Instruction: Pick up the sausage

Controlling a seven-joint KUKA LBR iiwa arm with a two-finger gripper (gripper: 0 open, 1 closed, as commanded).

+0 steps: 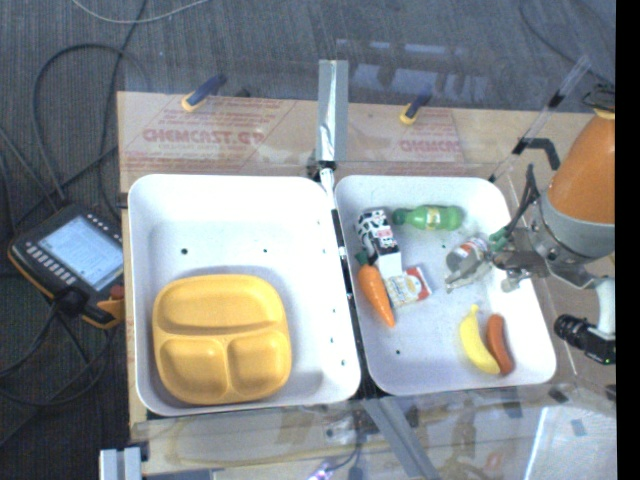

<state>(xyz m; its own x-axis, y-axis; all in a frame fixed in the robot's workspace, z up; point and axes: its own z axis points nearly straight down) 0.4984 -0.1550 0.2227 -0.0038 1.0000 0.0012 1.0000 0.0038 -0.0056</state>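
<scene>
The sausage [499,344] is a short reddish-orange piece lying near the front right corner of the right bin [440,363]. It rests right against a yellow banana [476,341] on its left. My gripper [466,266] hovers over the right middle of that bin, above and to the left of the sausage and well apart from it. It looks open, with nothing between its fingers. The grey arm with its orange band [587,173] comes in from the right edge.
The right bin also holds a carrot [377,295], a small red-and-white packet [408,286], a cow-patterned carton [377,234] and a green bottle [428,217]. A yellow divided tray [221,337] lies in the left bin [230,208]. A pendant [68,258] sits left of the bench.
</scene>
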